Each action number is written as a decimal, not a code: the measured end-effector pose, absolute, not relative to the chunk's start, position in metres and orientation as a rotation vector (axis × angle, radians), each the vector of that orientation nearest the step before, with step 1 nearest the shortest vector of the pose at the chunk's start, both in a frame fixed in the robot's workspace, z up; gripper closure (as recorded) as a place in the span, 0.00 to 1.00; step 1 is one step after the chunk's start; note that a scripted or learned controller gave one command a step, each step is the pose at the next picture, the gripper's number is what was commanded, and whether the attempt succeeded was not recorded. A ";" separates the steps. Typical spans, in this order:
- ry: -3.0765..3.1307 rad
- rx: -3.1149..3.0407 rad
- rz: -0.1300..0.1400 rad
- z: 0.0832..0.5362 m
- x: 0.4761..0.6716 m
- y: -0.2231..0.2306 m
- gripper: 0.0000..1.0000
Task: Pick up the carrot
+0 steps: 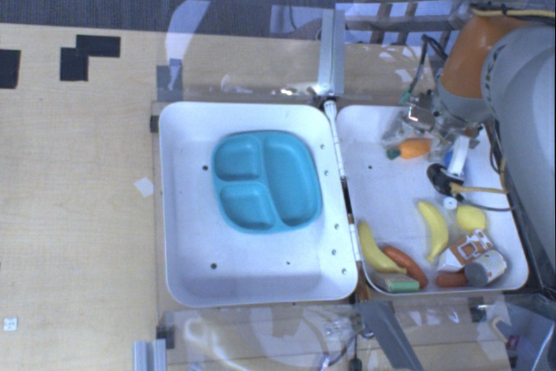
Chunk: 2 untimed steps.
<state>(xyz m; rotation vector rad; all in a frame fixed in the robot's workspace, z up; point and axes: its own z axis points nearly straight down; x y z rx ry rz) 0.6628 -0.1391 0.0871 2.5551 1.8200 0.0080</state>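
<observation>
The carrot is small and orange with a green stub at its left end. It lies in the upper part of the right bin, near the back wall. My gripper is low in that bin, right over the carrot and touching or nearly touching its right end. The grey wrist with its orange band rises behind it and hides part of the bin's right side. I cannot make out whether the carrot is gripped or just resting on the bin floor.
A blue divided plate lies in the left bin. The right bin's front holds two bananas, a lemon, a red sausage, a green piece and a small box. A black cable runs below the gripper.
</observation>
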 end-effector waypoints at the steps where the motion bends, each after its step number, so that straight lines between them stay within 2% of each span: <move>1: 1.823 2.553 0.009 0.098 0.664 -0.138 1.00; 2: 1.725 2.622 0.009 0.187 0.670 -0.070 1.00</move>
